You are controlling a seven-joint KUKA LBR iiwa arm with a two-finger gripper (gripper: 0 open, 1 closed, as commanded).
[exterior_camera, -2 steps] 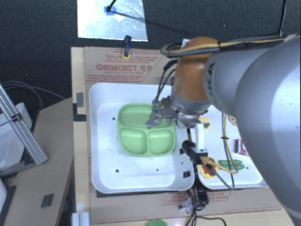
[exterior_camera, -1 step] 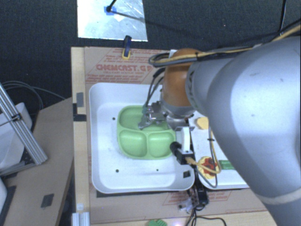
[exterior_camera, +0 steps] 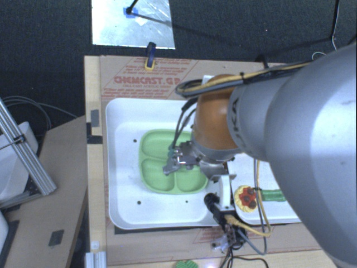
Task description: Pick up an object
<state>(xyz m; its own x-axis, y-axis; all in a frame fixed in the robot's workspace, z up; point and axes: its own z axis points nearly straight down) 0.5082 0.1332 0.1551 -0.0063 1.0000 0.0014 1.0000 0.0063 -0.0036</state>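
The green divided plate (exterior_camera: 167, 169) lies in the middle of the left bin (exterior_camera: 120, 149), long axis running across it. The gripper (exterior_camera: 174, 165) hangs directly over the plate's centre; its grip state I cannot tell.

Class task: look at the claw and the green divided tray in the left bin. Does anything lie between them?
Nothing visible does. The claw hangs directly over the green divided tray in the left bin, with no other object between them.
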